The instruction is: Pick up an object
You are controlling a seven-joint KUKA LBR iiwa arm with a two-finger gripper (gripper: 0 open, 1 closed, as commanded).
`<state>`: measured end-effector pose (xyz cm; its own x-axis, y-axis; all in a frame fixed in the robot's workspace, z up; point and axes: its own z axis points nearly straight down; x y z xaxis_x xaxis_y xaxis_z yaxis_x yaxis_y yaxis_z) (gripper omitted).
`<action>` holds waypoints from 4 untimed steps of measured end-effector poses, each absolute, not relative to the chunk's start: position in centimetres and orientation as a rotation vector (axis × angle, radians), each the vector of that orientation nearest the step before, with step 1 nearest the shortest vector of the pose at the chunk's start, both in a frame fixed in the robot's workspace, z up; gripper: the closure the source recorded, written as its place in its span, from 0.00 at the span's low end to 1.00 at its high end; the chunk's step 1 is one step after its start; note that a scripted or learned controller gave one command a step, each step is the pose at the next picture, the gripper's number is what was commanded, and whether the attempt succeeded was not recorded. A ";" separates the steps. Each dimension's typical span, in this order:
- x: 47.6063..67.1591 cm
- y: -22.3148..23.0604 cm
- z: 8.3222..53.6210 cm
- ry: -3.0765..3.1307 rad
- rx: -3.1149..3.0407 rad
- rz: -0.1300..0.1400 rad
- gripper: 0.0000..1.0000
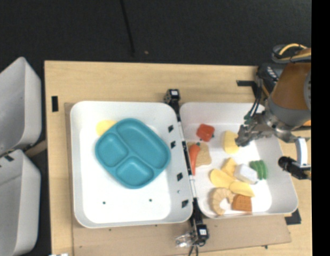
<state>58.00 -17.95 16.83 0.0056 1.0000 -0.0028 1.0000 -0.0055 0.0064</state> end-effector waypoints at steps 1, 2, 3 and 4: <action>58.6 -17.7 23.1 2.219 2.213 0.006 1.00; 58.7 -17.8 24.1 2.224 2.216 0.001 1.00; 59.3 -12.9 23.2 2.225 2.215 0.001 1.00; 60.7 -7.1 24.2 2.230 2.212 0.004 1.00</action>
<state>60.65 -7.10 24.22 -0.0081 1.0000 0.0015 1.0000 0.0081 0.0025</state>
